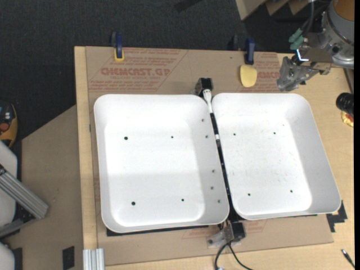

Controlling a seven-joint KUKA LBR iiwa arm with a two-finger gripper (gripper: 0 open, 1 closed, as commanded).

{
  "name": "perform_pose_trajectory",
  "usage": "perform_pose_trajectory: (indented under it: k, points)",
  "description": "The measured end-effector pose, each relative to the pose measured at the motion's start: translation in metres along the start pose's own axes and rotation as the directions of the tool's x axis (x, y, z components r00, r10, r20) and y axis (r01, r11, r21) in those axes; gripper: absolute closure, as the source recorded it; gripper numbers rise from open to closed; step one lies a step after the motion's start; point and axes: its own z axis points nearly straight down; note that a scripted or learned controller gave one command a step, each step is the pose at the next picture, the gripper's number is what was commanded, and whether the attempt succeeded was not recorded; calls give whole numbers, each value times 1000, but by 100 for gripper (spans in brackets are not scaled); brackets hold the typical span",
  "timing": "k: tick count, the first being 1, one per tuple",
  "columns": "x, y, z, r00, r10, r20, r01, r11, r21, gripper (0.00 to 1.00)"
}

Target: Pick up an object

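1. Dark carpet lay behind the bench, and on the bench a brown board [140,66] carried two white bins side by side.
2. You could find the task's thing, a small pale yellow object [248,75], on the board just beyond the far rim of the right bin [315,151], near a blue clamp [250,50]. It was not inside any bin.
3. You should judge it as light and probably soft, like foam or rubber, with a rounded form. I think it would give a little under pressure and was not fragile, but it could roll or slip away from a bad grasp.
4. My advice to you was to take it across its narrow width, from above, with the fingers on both of its sides.
5. You saw the gripper [292,77] to the right of the object, near it but apart, above the board at the far corner of the right bin.
6. You could not tell how far it was open, because it looked dark and blurred. Nothing was seen between its tips.
7. The left bin [107,151] had only small dark dots on its floor.
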Motion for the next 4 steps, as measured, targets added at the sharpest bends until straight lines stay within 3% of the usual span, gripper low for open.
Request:
perform_pose_trajectory:
  k: [1,2,3,4]
  points:
    - [25,22,107,1000,2,-1,-2,1000,30,100]
    - [4,31,87,1000,7,1,-7,1000,17,100]
    - [16,22,88,1000,4,-1,-4,1000,22,100]
    - [94,5,169,1000,-1,-3,1,1000,29,100]
